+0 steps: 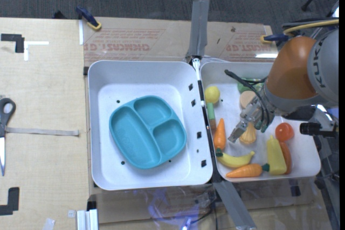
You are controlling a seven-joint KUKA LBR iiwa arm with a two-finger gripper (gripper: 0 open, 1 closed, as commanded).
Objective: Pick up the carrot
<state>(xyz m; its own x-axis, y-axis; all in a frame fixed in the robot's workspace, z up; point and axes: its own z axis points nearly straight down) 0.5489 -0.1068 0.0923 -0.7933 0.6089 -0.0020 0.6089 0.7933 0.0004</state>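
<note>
Two orange carrots lie in the right bin (310, 169). One carrot (220, 133) lies lengthwise beside the bin's left wall. The other carrot (245, 171) rests along the front wall, under a banana (236, 159). My gripper (238, 132) reaches down and left from the grey and orange arm (288, 75) and hovers in the middle of the bin, just right of the first carrot and touching or just above a tan onion-like piece (248, 137). Nothing visibly hangs from it.
The right bin also holds a lemon (212, 94), a tomato (284, 131), a yellow piece (275, 155) with a red one beside it, a tan round piece (247, 98) and a green item partly under the arm. A blue divided plate (148, 131) sits in the left bin (99, 132).
</note>
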